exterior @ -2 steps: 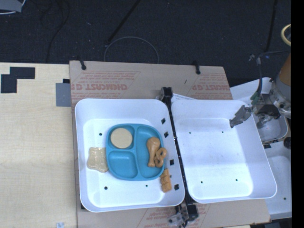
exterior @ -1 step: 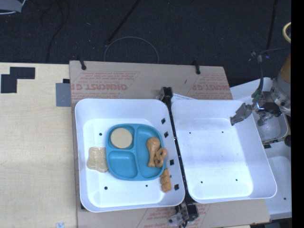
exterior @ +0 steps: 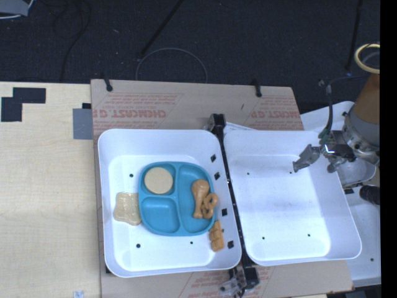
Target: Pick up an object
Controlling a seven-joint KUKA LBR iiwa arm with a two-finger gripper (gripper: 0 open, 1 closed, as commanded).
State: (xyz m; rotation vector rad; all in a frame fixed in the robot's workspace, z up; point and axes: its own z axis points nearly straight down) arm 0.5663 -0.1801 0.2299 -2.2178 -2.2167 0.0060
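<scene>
The grey metal hand hangs over the upper right part of the right-hand shallow white bin; whether it is open or closed I cannot tell, and nothing shows in its grip. Well off to its left, in the other white bin, sits a blue divided plastic tray carrying a round tan disc and a brown pretzel-like piece. A pale tan slab touches the tray's far side, and a small orange-brown chunk lies just beside its lower corner.
</scene>
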